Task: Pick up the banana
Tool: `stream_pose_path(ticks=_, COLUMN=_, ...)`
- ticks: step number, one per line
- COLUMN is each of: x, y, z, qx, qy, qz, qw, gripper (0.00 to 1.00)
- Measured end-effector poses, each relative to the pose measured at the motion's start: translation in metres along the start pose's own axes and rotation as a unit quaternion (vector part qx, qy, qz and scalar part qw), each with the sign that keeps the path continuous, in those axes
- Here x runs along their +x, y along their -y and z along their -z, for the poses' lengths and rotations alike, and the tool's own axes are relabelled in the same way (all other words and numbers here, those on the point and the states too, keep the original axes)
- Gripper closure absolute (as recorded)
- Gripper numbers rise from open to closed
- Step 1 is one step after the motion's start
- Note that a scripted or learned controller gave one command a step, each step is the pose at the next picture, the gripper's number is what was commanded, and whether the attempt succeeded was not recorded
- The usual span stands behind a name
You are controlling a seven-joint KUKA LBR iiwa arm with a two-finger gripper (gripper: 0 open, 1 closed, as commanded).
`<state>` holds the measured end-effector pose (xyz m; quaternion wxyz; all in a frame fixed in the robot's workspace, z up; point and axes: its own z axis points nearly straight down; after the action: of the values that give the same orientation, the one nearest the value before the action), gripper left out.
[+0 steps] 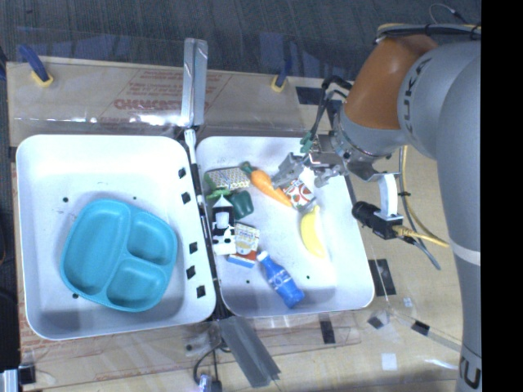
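Over the right bin (347, 288), the gripper (304, 172) hangs above the banana (312, 233) — jaw state unclear.

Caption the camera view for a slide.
Tool hovers above the right bin, near the carrot and banana.

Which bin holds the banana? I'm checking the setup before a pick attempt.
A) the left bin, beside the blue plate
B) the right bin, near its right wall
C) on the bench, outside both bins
B: the banana lies in the right bin, close to its right wall, just below the carrot.
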<state>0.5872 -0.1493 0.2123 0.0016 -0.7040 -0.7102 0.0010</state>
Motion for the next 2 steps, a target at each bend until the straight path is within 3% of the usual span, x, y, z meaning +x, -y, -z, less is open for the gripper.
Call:
stream_pose_path(ticks=1, x=0.043, y=-0.07, z=-0.033, qx=-0.001, qy=0.0, qz=0.029, qw=0.9996, gripper=0.0)
stream_pose_path(ticks=2, x=0.001, y=0.001, z=-0.025, qx=-0.001, qy=0.0, qz=0.027, qw=0.9996, gripper=0.0)
